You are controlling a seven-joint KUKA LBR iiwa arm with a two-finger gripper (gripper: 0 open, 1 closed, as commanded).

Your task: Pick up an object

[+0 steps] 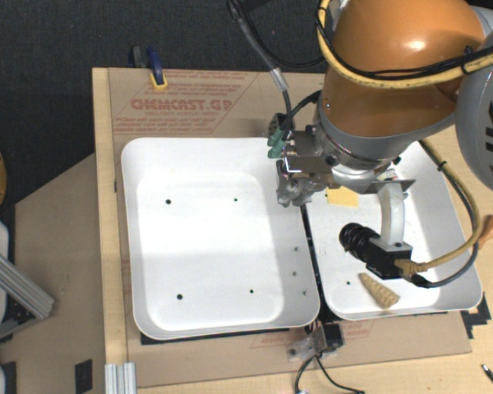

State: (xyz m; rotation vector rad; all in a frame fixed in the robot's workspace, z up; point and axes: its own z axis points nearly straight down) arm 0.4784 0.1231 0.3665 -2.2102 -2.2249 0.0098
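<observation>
Camera view puts the metal two-finger gripper (pixel 292 189) low over the seam where the two shallow white plastic bins meet, near their far ends, and I cannot tell whether it is wide or closed. The left bin (pixel 205 245) offers broad white floor, marked by four small dark dots, with its raised rim all round. The right bin (pixel 448 294) is tighter, as the grey and orange arm covers much of it. A tan, ridged, cone-shaped piece (pixel 380 290) lies flat by that bin's near rim, well apart from the gripper. Its long axis runs diagonally, narrow end toward the upper left, broad end toward the near right corner. A small flat yellow piece (pixel 342 197) lies just right of the gripper, partly under the wrist. Both bins sit on a pale brown printed board (pixel 189 97) over dark flooring.
</observation>
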